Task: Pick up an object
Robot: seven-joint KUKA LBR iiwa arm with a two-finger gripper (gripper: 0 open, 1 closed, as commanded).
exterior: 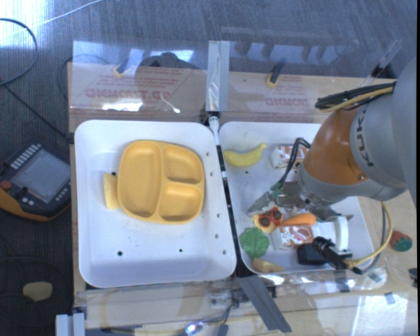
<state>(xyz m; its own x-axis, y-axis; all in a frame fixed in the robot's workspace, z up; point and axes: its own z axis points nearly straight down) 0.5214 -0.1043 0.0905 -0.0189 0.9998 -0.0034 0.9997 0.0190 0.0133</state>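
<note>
Yellow tray [159,180], yellow banana [243,155]

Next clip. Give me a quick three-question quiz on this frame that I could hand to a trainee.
1. True or false: the yellow divided tray lies in the same bin as the banana.
2. Multiple choice: where is the green leafy toy? A) right bin, near its front left corner. B) inside a tray compartment. C) on the floor beside the handheld controller.
3. Fill in: the arm reaches down over the ____ bin.

Key:
1. False. The tray is in the left bin; the banana is in the right one.
2. A.
3. Right.
</note>
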